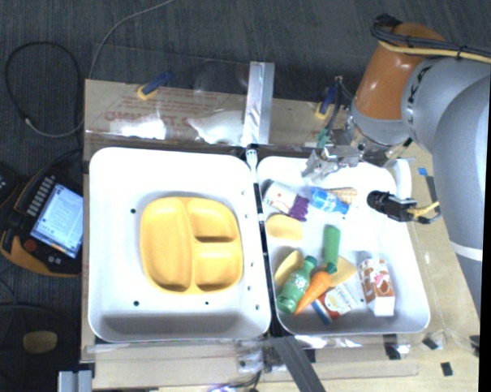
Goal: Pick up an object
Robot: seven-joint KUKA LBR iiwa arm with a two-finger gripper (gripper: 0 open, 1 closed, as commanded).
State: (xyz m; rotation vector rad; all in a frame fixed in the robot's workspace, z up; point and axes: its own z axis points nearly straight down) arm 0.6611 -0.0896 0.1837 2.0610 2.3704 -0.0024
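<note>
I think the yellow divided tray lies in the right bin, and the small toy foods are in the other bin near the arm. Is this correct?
Not quite. The camera view shows the yellow divided tray in the left bin, not the right one. The small toy foods, such as the carrot and green bottle, are in the right bin near the arm.

You have two white bins: the left bin (114, 226) holds a yellow divided tray (191, 242). In the right bin (405, 263), toward the lower right of the frame, lie a green bottle (294, 287), an orange carrot (314, 290), a green stick (331, 246), a pale yellow wedge (285, 227), and a red-brown and white carton (376, 284). Near its top sits a clear bottle with a blue label (326, 201), beside a purple and white packet (287, 203). The arm at upper right is grey with an orange band (389, 63).
</note>
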